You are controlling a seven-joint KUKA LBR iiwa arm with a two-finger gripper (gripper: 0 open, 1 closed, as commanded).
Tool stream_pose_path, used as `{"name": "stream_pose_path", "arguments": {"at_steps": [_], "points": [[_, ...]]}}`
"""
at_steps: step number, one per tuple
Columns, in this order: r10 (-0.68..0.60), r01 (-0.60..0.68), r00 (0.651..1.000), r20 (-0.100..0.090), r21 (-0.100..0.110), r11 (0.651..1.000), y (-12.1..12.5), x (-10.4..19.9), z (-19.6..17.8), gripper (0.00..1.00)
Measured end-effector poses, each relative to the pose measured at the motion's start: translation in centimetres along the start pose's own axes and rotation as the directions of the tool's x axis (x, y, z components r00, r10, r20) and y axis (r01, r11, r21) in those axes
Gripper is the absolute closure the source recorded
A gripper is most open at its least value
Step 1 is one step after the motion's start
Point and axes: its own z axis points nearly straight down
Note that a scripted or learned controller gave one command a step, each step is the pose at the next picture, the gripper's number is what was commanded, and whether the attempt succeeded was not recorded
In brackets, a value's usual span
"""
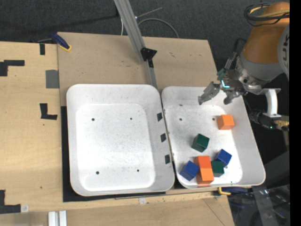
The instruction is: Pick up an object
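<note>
Plainly, the gripper (pixel 219 94) hangs spread wide, holding nothing, above the right bin (pixel 249 140).

Metal pole (pixel 134 29) slants over bench (pixel 94 65) (blue-yellow clamp (pixel 61 41) at corner).

Robotics lab: plywood bench (pixel 103 60), two white bins (pixel 75 140), aluminium camera mast (pixel 131 22), loose cable (pixel 160 25).

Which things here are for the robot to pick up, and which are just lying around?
For the job:
gripper, fingers spread and holding nothing
orange block
green block
blue block
orange block in the pile

Just there:
left bin
blue clamp
metal pole
</note>
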Motion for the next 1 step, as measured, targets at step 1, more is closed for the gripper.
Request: {"name": "stream_pose_path", "arguments": {"at_steps": [1], "points": [[-0.001, 0.001, 1.000, 0.001, -0.005, 1.000, 0.08, 0.00, -0.27, 0.00]]}}
